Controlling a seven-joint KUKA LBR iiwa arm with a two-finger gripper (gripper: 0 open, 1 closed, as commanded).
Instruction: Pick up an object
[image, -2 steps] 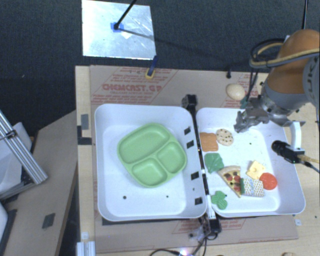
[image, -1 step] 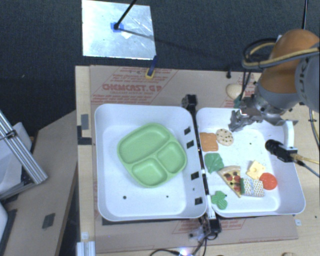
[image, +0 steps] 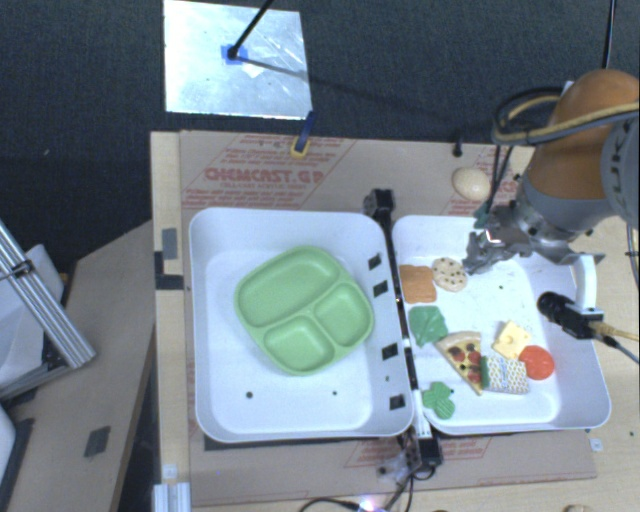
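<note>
Behind bins, cardboard sheet (image: 262, 170) reads "CHEMCAST GP". Gripper (image: 482, 252) low in right bin (image: 575, 405), just beside cookie (image: 450, 274); grip state unclear. Toast (image: 418, 284), pizza slice (image: 463, 358) nearby. Green tray (image: 304, 308) in left bin (image: 215, 400).

— Lying flat in the right bin (image: 575, 410)?
— Cookie (image: 450, 274) and toast (image: 418, 284) at the top, 2 green leaves (image: 428, 325), pizza slice (image: 463, 357), cheese (image: 513, 339), tomato (image: 537, 362) lower down
</note>
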